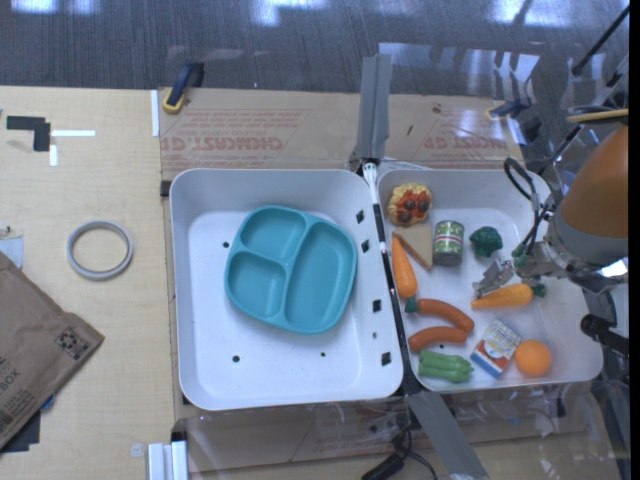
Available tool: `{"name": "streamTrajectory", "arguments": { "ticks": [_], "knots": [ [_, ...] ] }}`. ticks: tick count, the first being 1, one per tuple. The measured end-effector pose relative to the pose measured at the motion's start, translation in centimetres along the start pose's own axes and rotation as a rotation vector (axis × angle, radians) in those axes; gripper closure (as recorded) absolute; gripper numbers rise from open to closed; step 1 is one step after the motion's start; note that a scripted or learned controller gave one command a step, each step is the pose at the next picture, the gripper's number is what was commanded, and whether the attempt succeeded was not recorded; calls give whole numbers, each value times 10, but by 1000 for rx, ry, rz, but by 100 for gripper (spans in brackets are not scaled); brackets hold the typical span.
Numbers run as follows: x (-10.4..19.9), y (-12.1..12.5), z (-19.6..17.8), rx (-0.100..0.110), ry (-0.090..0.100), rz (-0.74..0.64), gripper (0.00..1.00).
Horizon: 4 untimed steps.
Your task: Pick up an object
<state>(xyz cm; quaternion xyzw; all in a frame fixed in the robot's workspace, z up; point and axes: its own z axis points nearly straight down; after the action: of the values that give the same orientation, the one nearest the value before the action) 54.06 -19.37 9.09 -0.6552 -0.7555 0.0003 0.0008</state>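
The right bin [560,373] holds several toy foods. My gripper [494,276] hangs low over that bin's right side, just above the left end of a small orange carrot [507,295]. A broccoli floret [486,239] and a green can [448,242] lie just behind it. Two sausages [444,314] sit to the left, a long carrot [403,266] lies by the divider, and a red and yellow toy [410,204] is at the back. An orange ball [533,357], a small carton [497,349] and a green vegetable [445,367] line the front. Nothing visibly sits in the gripper.
The left bin [200,368] carries a teal divided plate [291,268]. On the bench to the left lie a tape ring [100,249] and a cardboard box [30,358]. The arm's orange band [605,193] stands over the right bin's right edge, with cables behind it.
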Motion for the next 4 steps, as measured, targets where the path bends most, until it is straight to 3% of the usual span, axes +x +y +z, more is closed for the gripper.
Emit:
{"name": "streamTrajectory", "arguments": {
  "ticks": [1,2,3,4],
  "knots": [
    [-2,33,0,-1,-1,17,0],
    [-8,90,0,0,-2,48,0],
    [-8,91,-9,0,-3,45,100],
    [-15,82,-1,-1,-2,-33,100]
  ]
}}
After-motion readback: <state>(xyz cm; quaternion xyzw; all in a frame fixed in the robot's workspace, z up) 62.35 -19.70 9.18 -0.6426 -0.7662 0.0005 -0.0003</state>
